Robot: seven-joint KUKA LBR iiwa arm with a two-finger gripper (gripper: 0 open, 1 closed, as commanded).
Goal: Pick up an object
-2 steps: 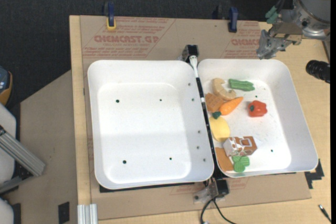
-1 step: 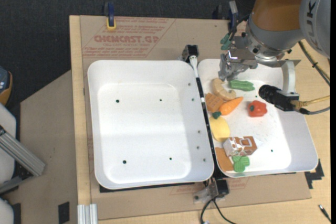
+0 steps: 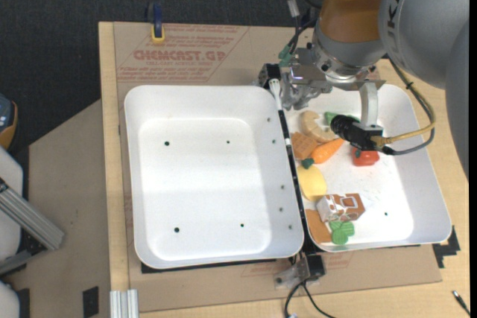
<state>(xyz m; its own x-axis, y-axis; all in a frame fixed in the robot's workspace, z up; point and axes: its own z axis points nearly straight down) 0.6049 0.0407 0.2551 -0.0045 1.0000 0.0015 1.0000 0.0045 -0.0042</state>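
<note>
— Which object do you take?
— The orange plastic carrot (image 3: 328,151), in the shallow white bin (image 3: 417,182) near the two-finger gripper (image 3: 295,90). Whether it is open, I cannot tell; I would centre above first.

White bins (image 3: 201,182) w/ orange carrot (image 3: 326,152), yellow lump (image 3: 313,181), red bit (image 3: 365,157), green blob (image 3: 343,234).

Cardboard sheet (image 3: 186,48) on bench (image 3: 67,153), two white bins (image 3: 201,182) side by side, blue clamp (image 3: 156,20) at far edge
</note>
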